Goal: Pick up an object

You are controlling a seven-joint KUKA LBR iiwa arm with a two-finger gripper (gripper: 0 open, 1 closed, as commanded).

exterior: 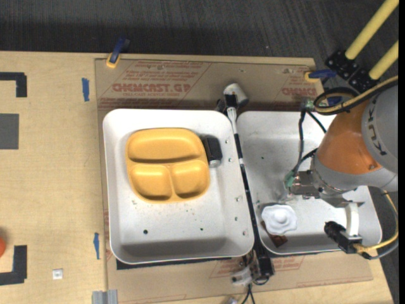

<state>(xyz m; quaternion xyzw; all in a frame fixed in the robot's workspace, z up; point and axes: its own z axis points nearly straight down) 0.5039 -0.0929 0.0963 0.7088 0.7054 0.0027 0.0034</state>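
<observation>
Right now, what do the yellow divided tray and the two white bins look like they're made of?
The yellow divided tray looks like moulded plastic: smooth, semi-gloss, with rounded compartment ridges and soft highlights. The left bin and right bin look like thin formed plastic or enamelled metal, with glossy white, rounded walls and dark specks; the view can't settle which.

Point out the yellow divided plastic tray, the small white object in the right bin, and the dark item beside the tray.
Yellow divided plastic tray (168, 163): camera view, central ridge.
Small white lumpy object (279, 218): camera view, its top.
Small dark rectangular item (212, 149): camera view, its middle.
</observation>
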